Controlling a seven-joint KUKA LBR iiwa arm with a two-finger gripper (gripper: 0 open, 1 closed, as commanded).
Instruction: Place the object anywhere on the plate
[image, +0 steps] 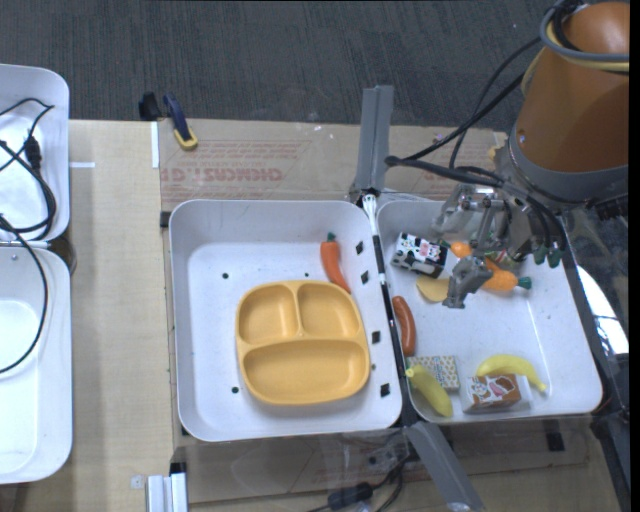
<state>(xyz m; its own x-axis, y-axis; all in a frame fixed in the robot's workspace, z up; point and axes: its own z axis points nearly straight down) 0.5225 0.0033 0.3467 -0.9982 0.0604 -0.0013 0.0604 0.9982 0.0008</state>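
A yellow-orange divided plate lies in the left bin, with nothing on it. An orange toy carrot lies in that bin just beyond the plate's far right corner. My gripper hangs low over the far part of the right bin. It is right beside a second orange carrot with a green tip, which lies against its right side. Whether that carrot is gripped is unclear.
The right bin also holds a black-and-white toy, a tan slice, a red sausage, a yellow corn-like piece, a cracker, a banana and a small carton. A grey divider post stands between the bins.
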